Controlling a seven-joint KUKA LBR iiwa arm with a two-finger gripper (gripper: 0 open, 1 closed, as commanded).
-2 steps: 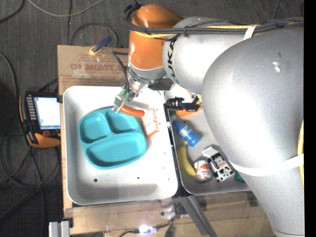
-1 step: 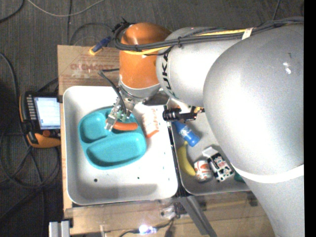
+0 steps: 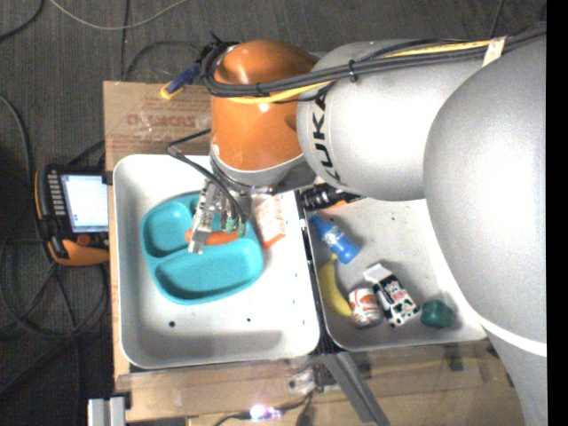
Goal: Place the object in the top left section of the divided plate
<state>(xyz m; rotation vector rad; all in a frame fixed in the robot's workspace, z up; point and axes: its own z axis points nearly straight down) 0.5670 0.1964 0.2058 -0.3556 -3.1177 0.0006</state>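
A teal divided plate (image 3: 182,284) lies in the left white bin (image 3: 222,335). Its top left section (image 3: 167,226) is a small pocket, and a long section runs along the plate's near side. My gripper (image 3: 211,231) hangs over the upper middle of the plate, just right of the top left section. A small orange object with a green end (image 3: 206,235) sits between the fingers, just above the plate. The arm's orange band and grey body hide the plate's upper right part.
A white and orange packet (image 3: 270,219) lies in the left bin beside the plate. The right bin holds a blue bottle (image 3: 338,240), a yellow banana (image 3: 332,293), a small can (image 3: 362,306), a black and white toy (image 3: 396,299) and a green lump (image 3: 435,313).
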